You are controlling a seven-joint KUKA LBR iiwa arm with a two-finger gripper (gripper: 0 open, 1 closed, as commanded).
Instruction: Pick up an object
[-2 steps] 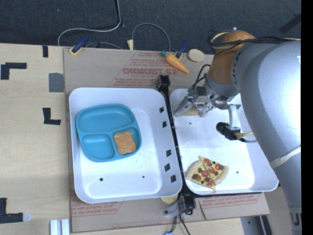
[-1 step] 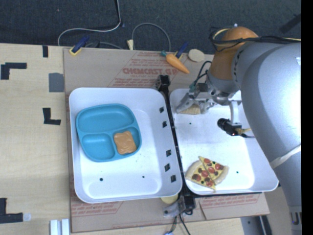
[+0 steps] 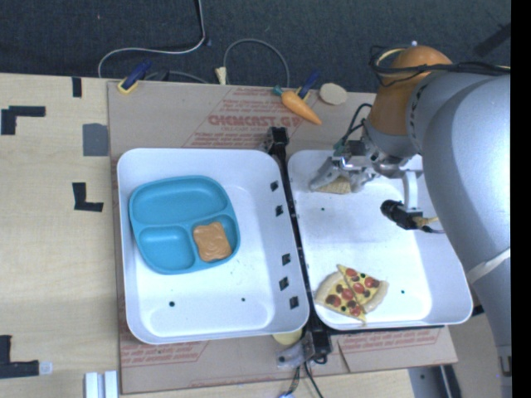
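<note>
Gripper (image 3: 336, 175), spread wide, straddles a tan wedge (image 3: 335, 187) just beneath its fingertips in the right bin (image 3: 415, 264); the wedge looks light, stiff and thin, best pinched across its flat sides.

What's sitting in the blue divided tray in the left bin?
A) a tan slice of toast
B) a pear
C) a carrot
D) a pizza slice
A: a tan toast slice lies in the lower right compartment of the blue tray.
</note>
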